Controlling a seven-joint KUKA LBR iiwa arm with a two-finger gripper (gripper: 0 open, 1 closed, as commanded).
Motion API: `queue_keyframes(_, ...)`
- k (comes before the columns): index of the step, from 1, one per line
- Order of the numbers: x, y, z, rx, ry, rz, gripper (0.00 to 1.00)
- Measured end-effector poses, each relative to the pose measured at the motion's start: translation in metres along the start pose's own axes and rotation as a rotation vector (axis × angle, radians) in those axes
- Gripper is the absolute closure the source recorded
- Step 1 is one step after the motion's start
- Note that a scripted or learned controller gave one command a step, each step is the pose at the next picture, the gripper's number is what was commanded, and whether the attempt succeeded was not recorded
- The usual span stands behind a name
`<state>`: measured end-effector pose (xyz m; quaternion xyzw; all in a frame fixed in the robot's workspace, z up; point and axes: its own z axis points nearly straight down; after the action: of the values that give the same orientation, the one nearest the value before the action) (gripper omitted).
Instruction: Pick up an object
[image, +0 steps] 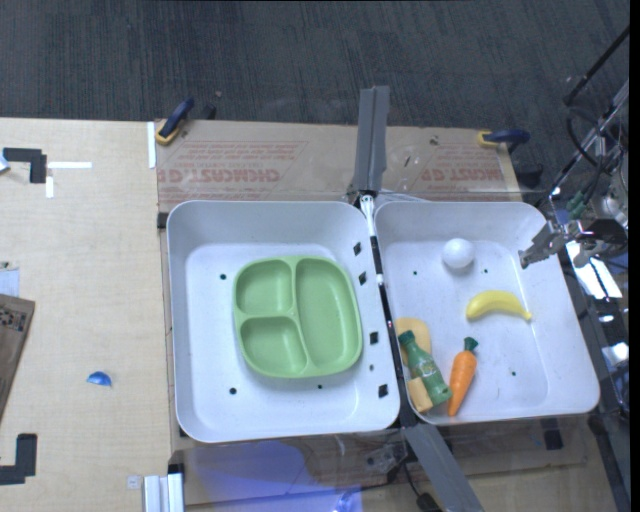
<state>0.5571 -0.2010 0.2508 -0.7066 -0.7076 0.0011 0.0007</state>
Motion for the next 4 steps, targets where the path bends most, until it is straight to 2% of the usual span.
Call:
queue_keyframes(1, 0.034, -0.005, 0.093, 0.0, 0.0, 0.04, 0.0)
queue_keyframes(2, 0.001, -0.005, 0.159, -0.002, 0.0, -0.088, 0.0)
queue_keyframes(3, 0.0, -0.005, 0.15, -0.002, 0.0, -0.084, 1.0)
queue_keyframes(4, 0.064, 0.044, 0.073, -0.001, -0.001, 0.029, 1.0)
